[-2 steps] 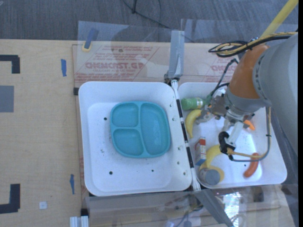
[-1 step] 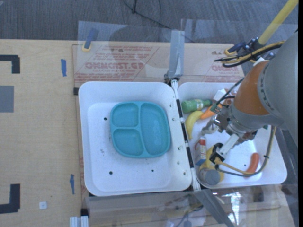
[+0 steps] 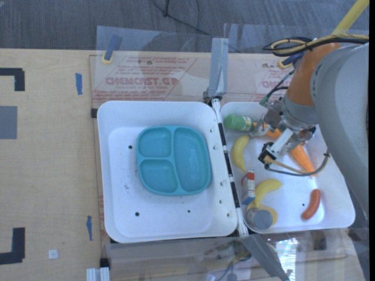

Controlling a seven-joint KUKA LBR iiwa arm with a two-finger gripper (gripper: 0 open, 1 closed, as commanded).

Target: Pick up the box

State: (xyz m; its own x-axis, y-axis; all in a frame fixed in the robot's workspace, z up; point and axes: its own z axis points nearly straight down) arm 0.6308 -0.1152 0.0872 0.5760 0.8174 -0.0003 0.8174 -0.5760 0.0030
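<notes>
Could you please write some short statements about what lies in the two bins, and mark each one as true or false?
1. A blue divided plate lies in the left bin. True.
2. The arm reaches over the left bin. False: it is above the right bin.
3. Two yellow bananas lie in the right bin. True.
4. The red sausage lies on the plate. False: it lies in the right bin, near its right wall.
5. The small white and red box lies between the two bananas, close to the right bin's left wall. True.
</notes>
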